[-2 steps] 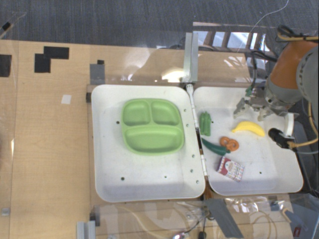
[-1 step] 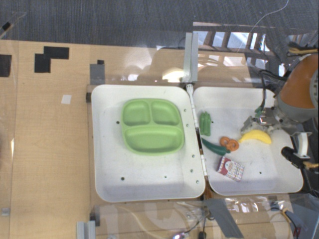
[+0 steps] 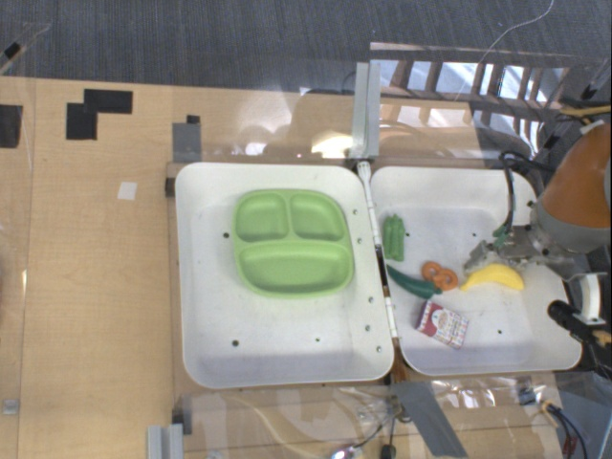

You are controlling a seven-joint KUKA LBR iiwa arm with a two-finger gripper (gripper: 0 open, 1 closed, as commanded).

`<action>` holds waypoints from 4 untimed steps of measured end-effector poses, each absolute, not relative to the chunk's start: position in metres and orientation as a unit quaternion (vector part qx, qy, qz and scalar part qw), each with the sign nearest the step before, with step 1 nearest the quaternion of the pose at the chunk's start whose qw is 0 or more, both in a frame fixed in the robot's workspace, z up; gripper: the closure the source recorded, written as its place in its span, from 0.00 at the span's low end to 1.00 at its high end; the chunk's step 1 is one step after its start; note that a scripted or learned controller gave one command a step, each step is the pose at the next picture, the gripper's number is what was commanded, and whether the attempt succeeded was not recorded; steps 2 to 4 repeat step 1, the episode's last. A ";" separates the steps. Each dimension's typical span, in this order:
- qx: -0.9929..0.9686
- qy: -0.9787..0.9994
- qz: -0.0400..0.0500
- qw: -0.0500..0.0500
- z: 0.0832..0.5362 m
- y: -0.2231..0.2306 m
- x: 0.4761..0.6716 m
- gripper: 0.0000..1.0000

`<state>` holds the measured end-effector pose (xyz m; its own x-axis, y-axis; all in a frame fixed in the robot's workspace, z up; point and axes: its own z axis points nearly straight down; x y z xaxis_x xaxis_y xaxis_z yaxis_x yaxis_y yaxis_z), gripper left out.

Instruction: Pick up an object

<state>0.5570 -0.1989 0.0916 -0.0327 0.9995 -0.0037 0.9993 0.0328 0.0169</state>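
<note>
So the green divided plate (image 3: 291, 242) sat in the bin left of the yellow banana (image 3: 494, 277). Orange pretzel-ish thing (image 3: 440, 274) lay just left of it, end effector (image 3: 492, 250) right above it; couldn't tell if clenched.

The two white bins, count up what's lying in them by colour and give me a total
Green: 3, the divided plate in the left bin, the small green block and the dark green strip in the right bin
Orange: 1, the pretzel-shaped piece
Yellow: 1, the banana
Red and white: 1, the small carton
Total: 6
</note>
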 end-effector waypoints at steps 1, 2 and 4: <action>0.683 0.730 0.005 0.008 0.092 -0.205 0.540 0.00; 0.683 0.730 0.005 0.008 0.092 -0.205 0.540 0.00; 0.683 0.730 0.005 0.008 0.092 -0.205 0.540 0.00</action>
